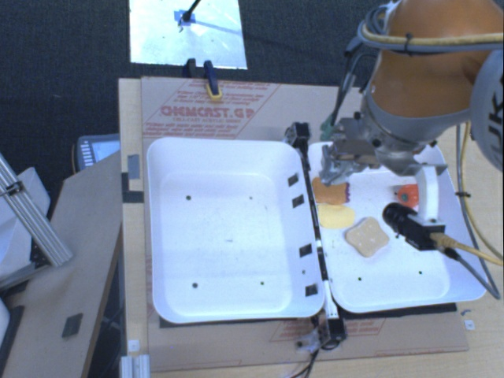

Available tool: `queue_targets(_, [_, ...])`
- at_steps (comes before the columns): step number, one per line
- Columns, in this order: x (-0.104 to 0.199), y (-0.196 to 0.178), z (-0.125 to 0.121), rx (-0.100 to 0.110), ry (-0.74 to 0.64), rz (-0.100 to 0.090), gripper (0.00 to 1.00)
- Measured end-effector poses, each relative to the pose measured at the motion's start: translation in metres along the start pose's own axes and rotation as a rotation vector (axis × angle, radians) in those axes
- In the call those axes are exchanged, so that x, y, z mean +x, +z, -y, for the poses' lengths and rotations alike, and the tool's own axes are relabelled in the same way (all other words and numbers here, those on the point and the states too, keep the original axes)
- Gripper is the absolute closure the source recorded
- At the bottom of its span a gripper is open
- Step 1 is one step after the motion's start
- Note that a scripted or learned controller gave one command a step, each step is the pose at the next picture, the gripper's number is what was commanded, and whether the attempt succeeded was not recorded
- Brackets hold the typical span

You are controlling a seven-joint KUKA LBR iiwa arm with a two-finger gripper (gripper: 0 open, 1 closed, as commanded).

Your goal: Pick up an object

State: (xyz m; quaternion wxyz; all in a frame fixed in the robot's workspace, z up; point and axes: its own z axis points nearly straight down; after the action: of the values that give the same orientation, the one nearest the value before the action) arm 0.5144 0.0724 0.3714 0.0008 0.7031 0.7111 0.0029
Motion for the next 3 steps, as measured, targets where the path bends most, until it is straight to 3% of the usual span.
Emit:
queue_targets(1, [0.035,-0.139,-0.006,-0.013,0.003,-0.002,1.0])
queue_targets(2, [0.122,-0.137,-0.026,0.003,-0.001,0.0,1.0])
queue_targets(3, [0.164,-0.109,-0.097,0.003,0.004,0.002,1.0])
